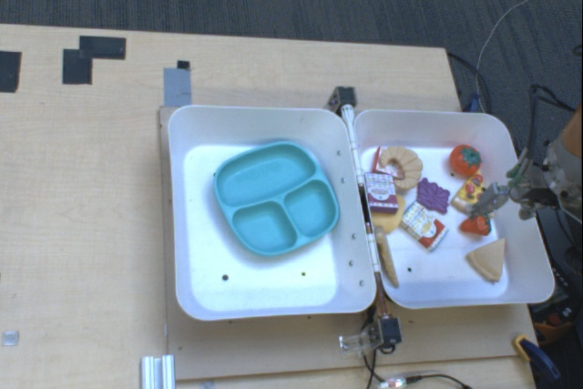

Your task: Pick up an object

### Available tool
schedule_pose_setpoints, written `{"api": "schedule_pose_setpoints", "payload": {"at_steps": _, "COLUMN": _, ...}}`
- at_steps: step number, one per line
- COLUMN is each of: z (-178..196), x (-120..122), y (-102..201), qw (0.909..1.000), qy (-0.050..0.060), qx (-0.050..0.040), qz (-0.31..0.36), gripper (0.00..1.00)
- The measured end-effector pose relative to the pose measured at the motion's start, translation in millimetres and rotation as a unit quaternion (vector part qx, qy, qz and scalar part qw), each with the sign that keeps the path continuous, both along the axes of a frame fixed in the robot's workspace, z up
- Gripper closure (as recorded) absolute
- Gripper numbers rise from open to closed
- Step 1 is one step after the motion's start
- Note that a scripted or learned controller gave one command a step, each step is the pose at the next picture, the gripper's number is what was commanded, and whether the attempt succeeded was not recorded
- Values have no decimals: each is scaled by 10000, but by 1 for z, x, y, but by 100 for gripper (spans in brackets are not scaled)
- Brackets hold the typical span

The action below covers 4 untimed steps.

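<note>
The right bin [533, 282] holds several toy foods: a red tomato [465, 159], a tan bagel [401, 165], a purple piece [434, 195], a maroon carton [381, 189], a white and red box [424, 226], a tan wedge [488, 261], a small red piece [475, 226] and a yellow and red piece [470, 189]. My gripper [506, 185] hangs over the bin's right side, just right of the yellow and red piece. Its fingers stand apart, open, with nothing between them.
The left bin [196, 287] carries a blue divided plate [276, 197]. A ridge where the two bins meet runs down the middle [358, 196]. A tan stick [388, 259] lies beside that ridge. Cables trail off the bench at the right.
</note>
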<state>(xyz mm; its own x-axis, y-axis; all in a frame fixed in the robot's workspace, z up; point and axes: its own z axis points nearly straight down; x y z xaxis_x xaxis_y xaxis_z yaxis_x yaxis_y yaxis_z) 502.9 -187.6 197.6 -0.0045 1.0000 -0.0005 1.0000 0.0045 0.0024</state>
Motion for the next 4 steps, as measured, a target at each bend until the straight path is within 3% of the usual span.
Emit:
{"api": "schedule_pose_setpoints", "payload": {"at_steps": 1, "z": -102, "x": -13, "y": -13, "qw": 10000, "qy": -13, "qx": -4, "qz": -5, "gripper": 0}}
{"api": "schedule_pose_setpoints", "payload": {"at_steps": 2, "z": -109, "x": -15, "y": 39, "qw": 10000, "qy": -12, "qx": 6, "qz": 0, "gripper": 0}}
{"api": "schedule_pose_setpoints", "payload": {"at_steps": 3, "z": -98, "x": -12, "y": 38, "qw": 10000, "qy": -42, "qx": -5, "qz": 6, "gripper": 100}}
{"api": "schedule_pose_setpoints", "payload": {"at_steps": 4, "z": -29, "x": 11, "y": 91, "qw": 10000, "qy": -9, "qx": 6, "qz": 4, "gripper": 100}}
